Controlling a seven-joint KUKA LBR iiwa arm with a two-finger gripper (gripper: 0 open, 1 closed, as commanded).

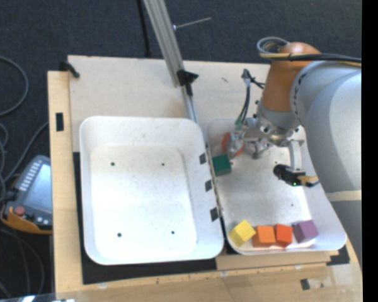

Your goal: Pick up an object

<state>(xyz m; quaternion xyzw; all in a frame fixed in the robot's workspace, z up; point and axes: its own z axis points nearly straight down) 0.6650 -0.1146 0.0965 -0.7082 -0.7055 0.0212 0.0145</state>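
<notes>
My gripper (240, 145) hangs low over the far left corner of the right bin (264, 197), under the orange-banded wrist (280, 90). A small red-orange piece (229, 142) shows right beside the gripper's left side; whether it is gripped is unclear. A green cube (222, 165) lies just below and left of the gripper, against the bin's left wall. Along the bin's near edge stand a yellow cube (243, 231), an orange cube (264, 234), a red-orange cube (283, 233) and a purple cube (305, 230) in a row.
The left bin (88, 168) lies beside the right one. A slanted aluminium post (167, 36) rises from the bench behind the bins. A black cable clip (290, 173) hangs by the arm. A pendant (31, 194) lies off the bench to the left.
</notes>
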